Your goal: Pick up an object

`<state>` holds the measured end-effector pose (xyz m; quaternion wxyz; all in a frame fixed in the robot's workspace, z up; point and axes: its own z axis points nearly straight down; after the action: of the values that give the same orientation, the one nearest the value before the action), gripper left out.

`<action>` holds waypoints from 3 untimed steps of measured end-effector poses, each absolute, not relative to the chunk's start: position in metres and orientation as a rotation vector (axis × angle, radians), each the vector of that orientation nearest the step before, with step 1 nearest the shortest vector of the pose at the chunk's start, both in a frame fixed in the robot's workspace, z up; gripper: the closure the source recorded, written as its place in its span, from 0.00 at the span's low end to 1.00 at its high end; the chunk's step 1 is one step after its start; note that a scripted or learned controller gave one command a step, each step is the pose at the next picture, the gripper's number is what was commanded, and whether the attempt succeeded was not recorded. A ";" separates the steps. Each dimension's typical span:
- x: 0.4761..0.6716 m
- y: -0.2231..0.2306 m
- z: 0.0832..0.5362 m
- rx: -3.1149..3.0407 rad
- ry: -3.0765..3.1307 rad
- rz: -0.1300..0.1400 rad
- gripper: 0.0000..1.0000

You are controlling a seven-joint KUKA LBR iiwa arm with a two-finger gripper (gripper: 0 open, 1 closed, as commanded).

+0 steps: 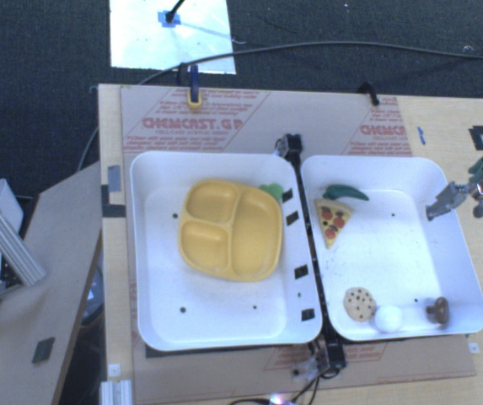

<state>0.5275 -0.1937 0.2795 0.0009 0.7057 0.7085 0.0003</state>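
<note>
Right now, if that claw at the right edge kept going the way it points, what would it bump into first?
Probably the bare floor of the right bin. The claw points down and to the left from the bin's right rim, with the pizza slice further along. Depth is hard to judge.

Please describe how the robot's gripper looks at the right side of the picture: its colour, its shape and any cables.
The gripper is a small grey metal part with a slim tip that juts over the right bin. Behind it are darker grey fittings with a small teal spot. A thin dark cable runs upward from it. The picture is too blurred for further detail.
</note>
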 end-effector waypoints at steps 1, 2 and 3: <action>0.529 -0.195 0.238 2.220 2.224 -0.001 0.00; 0.525 -0.203 0.190 2.222 2.223 -0.002 0.00; 0.532 -0.195 0.141 2.219 2.226 0.000 0.00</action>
<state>0.5315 -0.1952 0.1408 -0.0008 0.7061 0.7081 -0.0001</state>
